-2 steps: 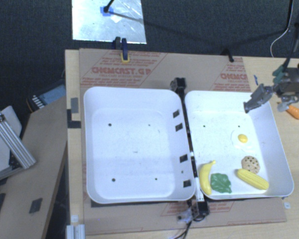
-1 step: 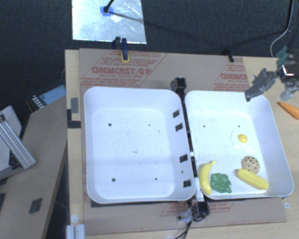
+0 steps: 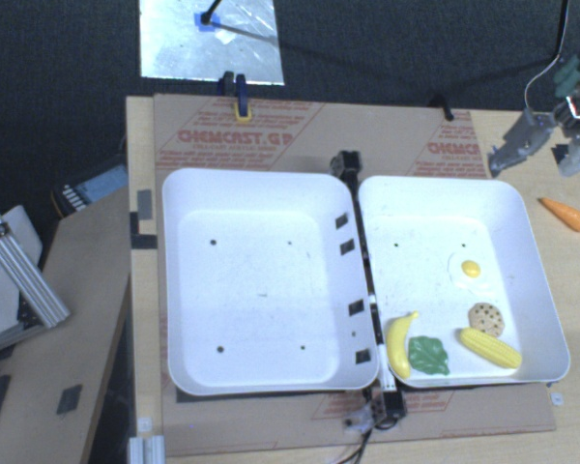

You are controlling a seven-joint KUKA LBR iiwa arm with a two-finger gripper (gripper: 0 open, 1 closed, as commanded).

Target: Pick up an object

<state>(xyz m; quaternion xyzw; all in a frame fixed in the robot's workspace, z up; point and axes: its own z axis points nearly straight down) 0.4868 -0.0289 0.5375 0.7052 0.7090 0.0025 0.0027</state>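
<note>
Currently hand (image 3: 546, 148) is hovering upper right, spread and gripping nothing; banana (image 3: 399, 344), corn (image 3: 490, 347), cookie (image 3: 485, 317) are sitting lower right in the right bin (image 3: 435, 196).

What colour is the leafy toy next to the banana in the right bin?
Green; the leafy toy shows clearly in the camera view, beside the yellow banana.

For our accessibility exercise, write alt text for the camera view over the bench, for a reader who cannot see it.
Two shallow white bins sit side by side on a bench; the right bin holds a banana, a green leaf, a corn cob, a cookie and a fried egg near its front. The robot's tool hangs beyond that bin's far right corner, and a carrot lies outside it.
</note>
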